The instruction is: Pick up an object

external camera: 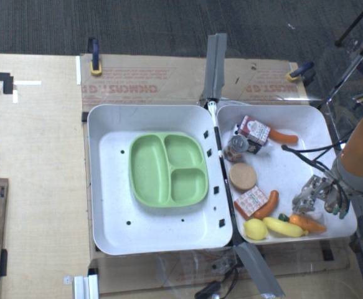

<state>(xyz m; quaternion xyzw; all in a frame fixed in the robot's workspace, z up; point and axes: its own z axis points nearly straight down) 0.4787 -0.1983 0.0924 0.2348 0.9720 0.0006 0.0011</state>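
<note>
The gripper point(312, 195) hangs low over the right bin's point(306, 112) near-right corner; whether it is spread or pinching, I cannot tell. Nearest lies the carrot point(309, 223), just beneath toward the near rim, long axis roughly along that rim.

Bright, even light; soft shadows.

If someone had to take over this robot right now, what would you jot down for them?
Gripper: low in the right bin, near its right wall; nothing seen between its fingers.
Nearby: carrot, banana, lemon along the front wall; round cookie and sausage further off.
Left bin: green divided plate.
Done: nothing lifted yet.
Left: grasp one object, probably the carrot, and raise it.
</note>
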